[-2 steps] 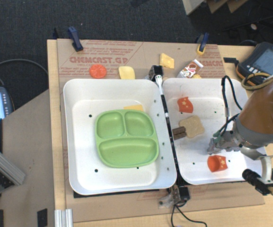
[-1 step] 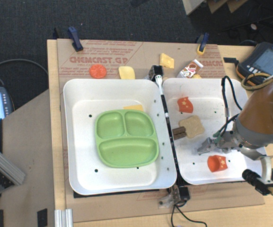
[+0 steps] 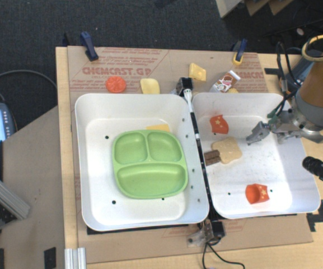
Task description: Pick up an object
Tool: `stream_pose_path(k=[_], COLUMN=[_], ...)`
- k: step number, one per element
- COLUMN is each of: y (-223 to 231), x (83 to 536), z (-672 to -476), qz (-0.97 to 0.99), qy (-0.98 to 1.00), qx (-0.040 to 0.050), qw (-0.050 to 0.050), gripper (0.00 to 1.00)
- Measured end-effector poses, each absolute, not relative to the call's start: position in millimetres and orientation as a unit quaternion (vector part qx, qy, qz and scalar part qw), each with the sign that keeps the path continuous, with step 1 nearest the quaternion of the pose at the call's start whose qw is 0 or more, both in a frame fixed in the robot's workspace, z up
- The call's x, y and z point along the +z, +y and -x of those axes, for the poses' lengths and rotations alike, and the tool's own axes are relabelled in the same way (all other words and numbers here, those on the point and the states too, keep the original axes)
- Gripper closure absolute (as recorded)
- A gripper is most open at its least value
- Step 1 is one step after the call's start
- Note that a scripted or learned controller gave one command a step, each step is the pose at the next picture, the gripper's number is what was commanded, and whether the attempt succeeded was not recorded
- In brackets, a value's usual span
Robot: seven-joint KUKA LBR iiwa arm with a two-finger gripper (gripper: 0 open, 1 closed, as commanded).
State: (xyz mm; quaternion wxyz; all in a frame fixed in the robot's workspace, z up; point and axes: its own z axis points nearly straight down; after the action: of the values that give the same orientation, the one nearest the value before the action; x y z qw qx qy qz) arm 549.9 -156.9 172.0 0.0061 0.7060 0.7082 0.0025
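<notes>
The gripper is positioned low over the right bin, its grip state undeterminable, apparently lined up toward the nearby tan ice-cream bar for a grasp

Two shallow white plastic bins and, each with small black dots on the floor. Light green divided plate in the left bin. Right bin: red block, tan ice-cream-bar toy with brown stick, orange-red cup-like piece. On the brown cardboard sheet with red lettering: orange-red disc, two pale yellow pieces and, blue clamps.
</notes>
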Motion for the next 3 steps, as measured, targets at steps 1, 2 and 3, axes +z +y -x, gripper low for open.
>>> stream_pose_path(k=[1,2,3], y=[-157,-142,-160], x=[128,257,148], z=[-478.3,-615.2,-565.4], qz=[-0.708,-0.704,-0.708], qy=[0.706,0.710,0.706], qx=[-0.0020,0.0056,-0.0031], qw=[-0.004,0.010,-0.005], gripper=[0.00,0.00,0.00])
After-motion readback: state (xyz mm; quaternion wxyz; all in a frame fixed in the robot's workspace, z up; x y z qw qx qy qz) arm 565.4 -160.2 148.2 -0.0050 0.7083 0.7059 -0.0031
